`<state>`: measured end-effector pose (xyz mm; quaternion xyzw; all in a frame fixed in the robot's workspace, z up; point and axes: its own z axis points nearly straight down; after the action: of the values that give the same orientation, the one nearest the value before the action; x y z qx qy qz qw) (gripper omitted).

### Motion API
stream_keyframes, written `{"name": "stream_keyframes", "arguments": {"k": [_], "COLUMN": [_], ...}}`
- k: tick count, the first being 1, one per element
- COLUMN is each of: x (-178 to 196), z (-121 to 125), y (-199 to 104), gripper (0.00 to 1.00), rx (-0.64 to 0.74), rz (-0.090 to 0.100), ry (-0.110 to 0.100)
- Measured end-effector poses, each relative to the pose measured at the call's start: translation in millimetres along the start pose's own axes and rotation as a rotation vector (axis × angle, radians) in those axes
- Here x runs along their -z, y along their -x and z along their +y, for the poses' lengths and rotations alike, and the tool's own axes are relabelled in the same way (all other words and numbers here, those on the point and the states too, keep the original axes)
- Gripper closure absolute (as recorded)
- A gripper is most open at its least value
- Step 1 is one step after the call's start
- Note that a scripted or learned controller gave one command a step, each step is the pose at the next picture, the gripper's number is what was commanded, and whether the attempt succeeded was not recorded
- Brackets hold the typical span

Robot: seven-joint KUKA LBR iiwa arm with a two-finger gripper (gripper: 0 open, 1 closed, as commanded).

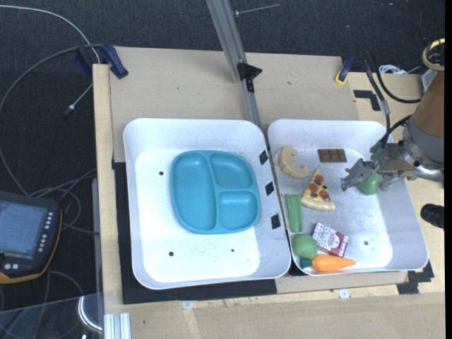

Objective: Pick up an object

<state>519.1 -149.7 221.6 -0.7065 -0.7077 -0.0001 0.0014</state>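
Item in hand: a small green toy (368, 183), rounded, lying in the right bin (402, 256) toward its right side, near the upper half. The gripper (361, 177) sits right at it, grey fingers spread to either side of the green piece, one finger (351, 176) reaching left past it; the toy appears to sit between them, though whether it is truly clamped or only straddled cannot be told from this slant. Judged step: the grasp itself, at or just after closing, with the lift not yet made, since the toy looks level with the bin floor. Next move calls for a firm squeeze and a straight rise, watching that the rounded piece does not slip out sideways. Other contents of the right bin: chocolate bar (331, 155) just left of the gripper; croissant (290, 162) further left; pizza slice (318, 192) below these; green stick (294, 212) along the left wall; green ball (305, 245), pink packet (330, 239) and carrot (332, 263) in the lower left corner, all well apart from the gripper. Left bin (141, 210): one blue divided plate (214, 191). Both bins rest on the table (176, 83); the arm (429, 129) enters from the right.
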Motion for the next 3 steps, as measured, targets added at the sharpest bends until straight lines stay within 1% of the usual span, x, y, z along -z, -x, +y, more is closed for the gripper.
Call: {"name": "stream_keyframes", "arguments": {"k": [1, 2, 3], "x": [0, -56, -99], "z": [0, 8, 8], "y": [0, 5, 10], "gripper": [0.00, 0.00, 0.00], "rx": [-0.001, -0.002, -0.002], "rz": [0.000, 0.000, 0.001], "ry": [0.001, -0.004, -0.003]}}
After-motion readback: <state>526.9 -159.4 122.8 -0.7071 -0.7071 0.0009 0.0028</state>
